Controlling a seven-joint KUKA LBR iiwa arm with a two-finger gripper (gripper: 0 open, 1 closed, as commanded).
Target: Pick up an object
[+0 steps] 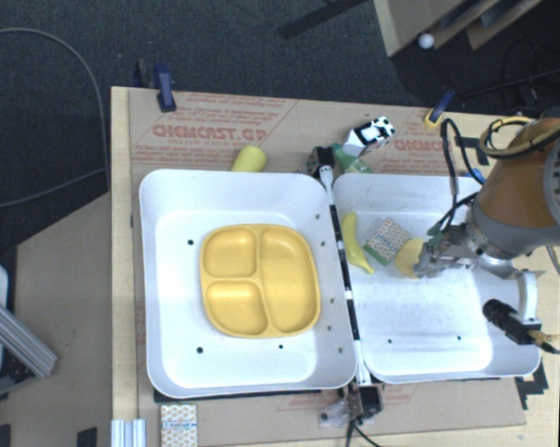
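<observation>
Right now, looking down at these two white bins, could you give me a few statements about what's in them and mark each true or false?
1. The yellow divided plate lies in the left bin. True.
2. The banana lies in the left bin beside the plate. False: it lies in the right bin, near the wall between the bins.
3. The end effector is low over the right bin, next to a small yellow round object. True.
4. The plate has two compartments. False: it has three.
5. A small patterned packet lies in the right bin between the banana and the end effector. True.
6. The arm reaches in over the left bin. False: it is over the right bin.
</observation>
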